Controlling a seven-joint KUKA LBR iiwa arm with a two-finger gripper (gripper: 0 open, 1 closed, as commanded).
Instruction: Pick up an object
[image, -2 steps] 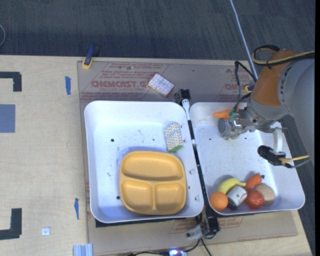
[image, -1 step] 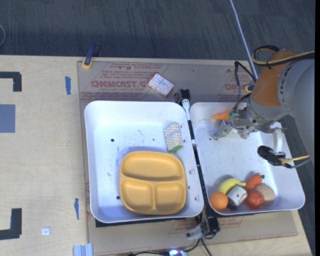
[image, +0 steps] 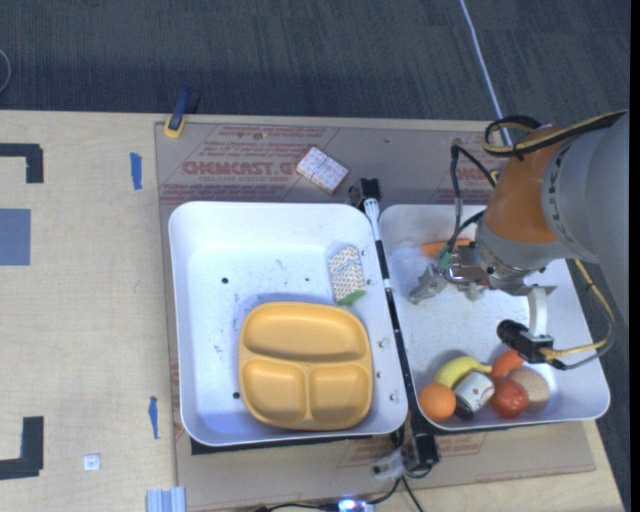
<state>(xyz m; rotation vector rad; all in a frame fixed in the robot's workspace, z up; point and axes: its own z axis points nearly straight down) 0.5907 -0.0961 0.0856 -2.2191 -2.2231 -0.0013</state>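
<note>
My two-finger metal gripper (image: 428, 284) hangs over the bare upper floor of the right shallow white bin (image: 590, 345), fingers slightly apart, holding nothing. The small round orange fruit (image: 437, 401) sits with other pieces crowded in the near corner. I judge closing here catches air; there, the bin wall may block a finger
</note>
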